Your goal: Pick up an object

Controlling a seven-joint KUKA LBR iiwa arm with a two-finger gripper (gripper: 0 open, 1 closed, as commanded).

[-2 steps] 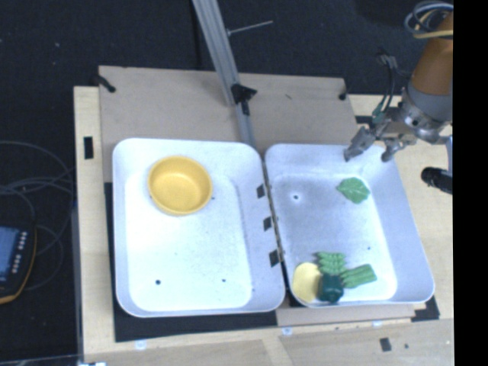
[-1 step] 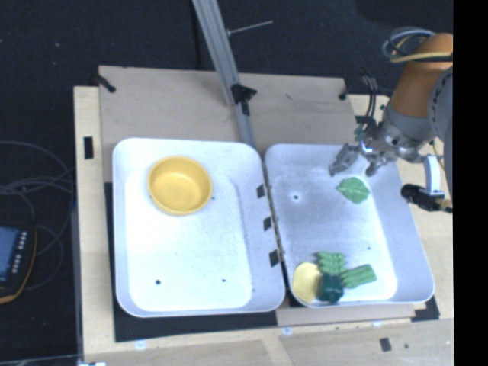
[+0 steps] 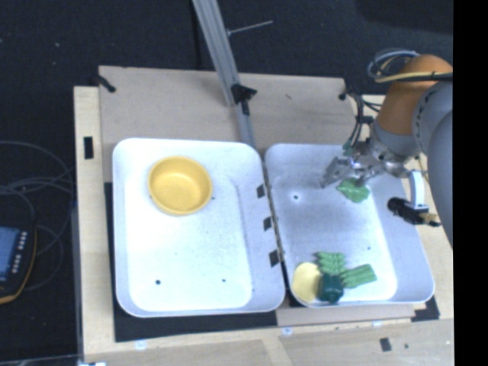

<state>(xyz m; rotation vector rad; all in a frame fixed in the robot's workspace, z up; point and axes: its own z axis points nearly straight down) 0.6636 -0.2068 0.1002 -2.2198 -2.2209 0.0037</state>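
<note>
Gripper (image 3: 347,172) over right bin (image 3: 305,227) near its top edge, metal fingers clamped on a soft pale-green lump (image 3: 355,191). Round yellow bowl (image 3: 180,184) in left bin's (image 3: 191,280) top-left corner. Green ridged toys (image 3: 345,273) + yellow disc (image 3: 306,281) at right bin's bottom edge.

A grey arm (image 3: 436,128) with an orange band (image 3: 408,90), looped cables and a metallic gripper (image 3: 347,170).

Glossy, seemingly plastic yellow bowl (image 3: 180,184)

End effector (image 3: 347,175) above green object (image 3: 355,191), right bin (image 3: 400,239).
</note>
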